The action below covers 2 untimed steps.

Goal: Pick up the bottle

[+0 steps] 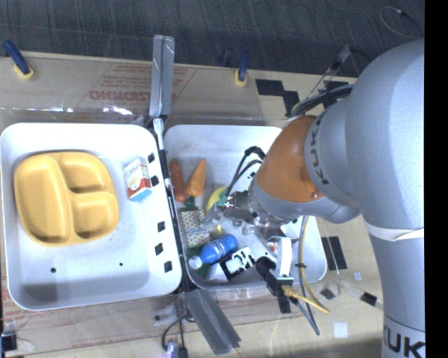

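Gripper [248,263] lowered into the right-hand white bin [231,136], finger spread impossible to judge from above, black fingertips just beside the blue bottle [215,251]. Bottle lying on its side near the bin's front left corner, white cap toward the divider, with a carrot [196,177] and a sausage-like piece [178,180] behind it. Yellow compartment tray [63,197] and small carton [137,179] resting in the left bin [82,289].

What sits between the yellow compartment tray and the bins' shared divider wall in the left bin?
In the camera view, a small white-and-orange carton lies on the bin floor between the yellow compartment tray and the divider wall.
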Each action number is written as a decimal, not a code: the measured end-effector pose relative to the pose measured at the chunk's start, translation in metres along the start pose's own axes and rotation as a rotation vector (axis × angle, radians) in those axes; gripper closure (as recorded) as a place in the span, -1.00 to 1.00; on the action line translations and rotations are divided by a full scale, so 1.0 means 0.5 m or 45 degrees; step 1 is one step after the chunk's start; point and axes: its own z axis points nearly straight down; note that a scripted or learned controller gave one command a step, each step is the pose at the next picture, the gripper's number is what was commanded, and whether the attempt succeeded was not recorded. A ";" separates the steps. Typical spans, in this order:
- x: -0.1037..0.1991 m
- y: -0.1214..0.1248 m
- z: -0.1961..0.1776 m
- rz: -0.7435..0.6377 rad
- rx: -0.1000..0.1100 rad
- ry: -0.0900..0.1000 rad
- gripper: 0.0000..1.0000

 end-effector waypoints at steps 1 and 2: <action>-0.064 -0.033 0.028 0.196 0.017 0.004 -1.00; -0.064 -0.031 0.007 0.190 0.016 0.005 1.00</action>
